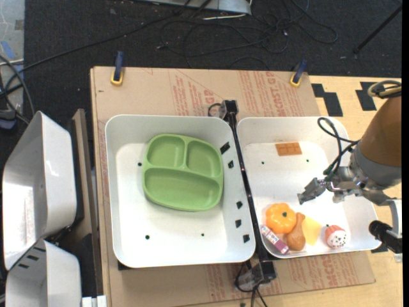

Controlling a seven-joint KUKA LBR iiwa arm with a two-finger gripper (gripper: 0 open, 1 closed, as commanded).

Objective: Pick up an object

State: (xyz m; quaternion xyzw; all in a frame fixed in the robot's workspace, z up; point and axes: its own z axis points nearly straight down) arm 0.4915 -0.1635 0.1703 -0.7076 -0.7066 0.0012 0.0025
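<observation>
So there's two white bins sitting side by side on a cardboard-covered surface (192, 88). The left bin (121, 190) has a green divided plate (183, 173) lying flat in it, a bit toward the back, and that's it for that side. The right bin (255, 133) is where the stuff to grab is, all bunched up in the near corner: a little orange pumpkin (280, 217), a brown drumstick-looking thing (297, 234) leaning right against it, a pale yellow wedge (311, 230) just beside that, a small purple-and-white tube (273, 238) at the very front edge, and a white ball with red dots (336, 236) a bit further right. There's also a flat orange tag (288, 148) near the back of that bin, well apart from the pile. The arm (383, 146) comes in from the right with its gripper (311, 192) hanging over the right bin, just behind and to the right of the pumpkin, not touching any of the pile as far as I can see. Honestly can't tell whether the jaws are spread or closed from this angle, but nothing is in them.
</observation>
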